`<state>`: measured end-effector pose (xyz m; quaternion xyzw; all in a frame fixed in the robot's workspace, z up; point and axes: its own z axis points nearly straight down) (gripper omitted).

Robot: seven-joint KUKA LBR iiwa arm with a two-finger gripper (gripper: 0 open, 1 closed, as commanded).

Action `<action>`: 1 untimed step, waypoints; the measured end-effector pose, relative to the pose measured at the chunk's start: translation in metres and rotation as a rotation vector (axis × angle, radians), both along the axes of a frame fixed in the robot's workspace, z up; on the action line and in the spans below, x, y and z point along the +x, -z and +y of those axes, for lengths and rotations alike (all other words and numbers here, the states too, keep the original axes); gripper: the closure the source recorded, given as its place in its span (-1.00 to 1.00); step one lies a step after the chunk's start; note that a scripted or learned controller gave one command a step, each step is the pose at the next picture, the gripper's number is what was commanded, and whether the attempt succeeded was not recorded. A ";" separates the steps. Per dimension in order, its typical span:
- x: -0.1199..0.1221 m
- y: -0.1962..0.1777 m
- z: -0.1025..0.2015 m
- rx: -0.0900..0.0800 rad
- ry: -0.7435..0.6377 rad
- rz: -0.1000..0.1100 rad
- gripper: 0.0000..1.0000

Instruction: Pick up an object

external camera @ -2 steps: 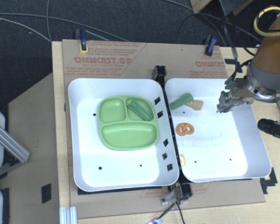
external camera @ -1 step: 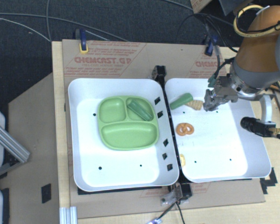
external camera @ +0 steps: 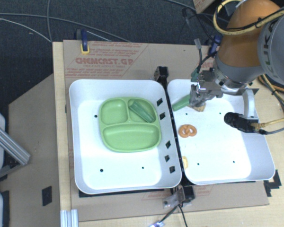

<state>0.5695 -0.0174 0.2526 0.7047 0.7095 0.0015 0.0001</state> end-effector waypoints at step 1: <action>0.016 0.012 0.061 0.000 0.000 0.001 1.00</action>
